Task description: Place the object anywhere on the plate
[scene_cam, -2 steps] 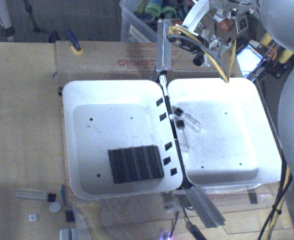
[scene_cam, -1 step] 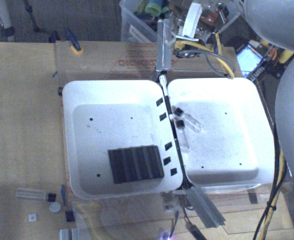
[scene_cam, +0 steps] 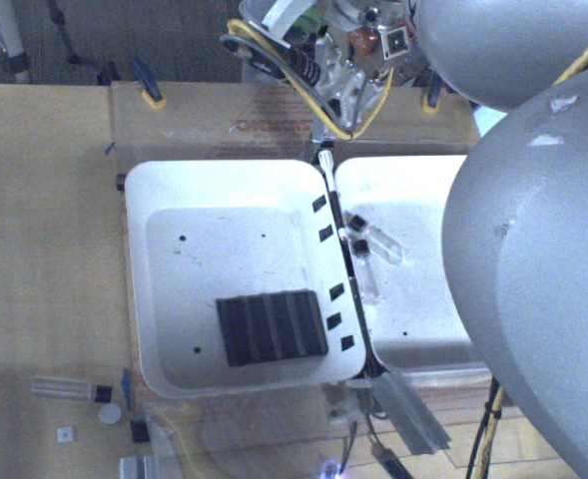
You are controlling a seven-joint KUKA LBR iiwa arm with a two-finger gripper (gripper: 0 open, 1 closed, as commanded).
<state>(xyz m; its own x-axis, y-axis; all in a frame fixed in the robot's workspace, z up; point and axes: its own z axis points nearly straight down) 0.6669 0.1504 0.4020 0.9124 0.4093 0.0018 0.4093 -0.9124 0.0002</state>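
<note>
Object: small clear vial [scene_cam: 376,244] with dark cap, lying in right bin [scene_cam: 413,183], just beside the divider edge.
Plate: dark ribbed slab [scene_cam: 272,327], left bin [scene_cam: 224,183], near side.
Handling: probably light, rigid, slick, prone to rolling; best pinched across mid-body.
Gripper: [scene_cam: 348,123] high over far end of bins; grip state impossible to tell.
Room: tight beside the divider; open floor rightward.

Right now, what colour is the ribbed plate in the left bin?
Black plate, clearest in the camera view.
</note>
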